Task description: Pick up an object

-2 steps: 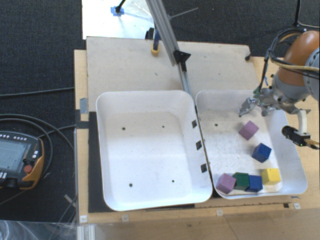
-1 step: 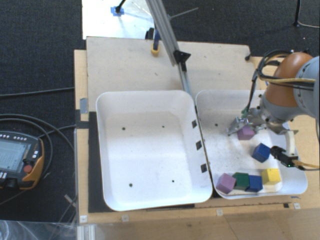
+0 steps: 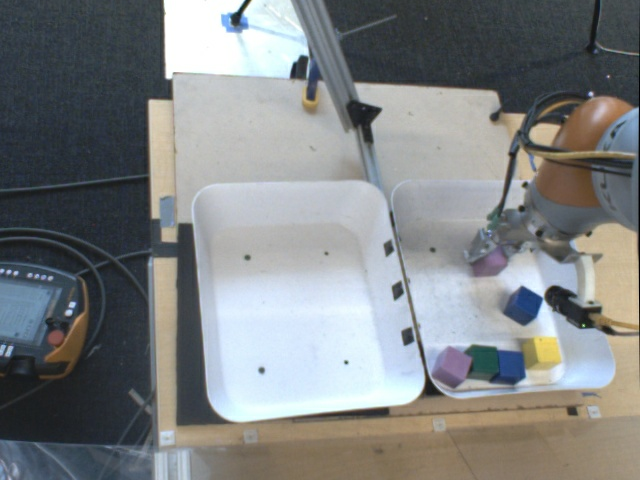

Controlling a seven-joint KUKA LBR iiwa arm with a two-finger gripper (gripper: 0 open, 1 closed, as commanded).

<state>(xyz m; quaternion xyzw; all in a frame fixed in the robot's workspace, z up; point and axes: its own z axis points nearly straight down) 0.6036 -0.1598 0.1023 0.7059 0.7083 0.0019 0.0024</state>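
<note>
the arm (image 3: 590, 158) reached in from the right over the right bin (image 3: 430, 208), its orange band above the wrist. the gripper (image 3: 488, 253) hung low near the middle of that bin, right at a purple block (image 3: 490, 262). the block sat just under the fingertips and looked to be touching them, but i could not tell whether the fingers were spread or pinching it.

a blue cube (image 3: 522, 305) lay alone toward the bin's right wall, apart from the gripper. along the bin's near edge a row of blocks sat close together: a second purple block (image 3: 451, 365) at the left, then a green block (image 3: 483, 359), a smaller blue block (image 3: 509, 367), and a yellow block (image 3: 541, 352) toward the near right corner.

the left bin (image 3: 215, 298) lay beside it, their walls touching.
</note>
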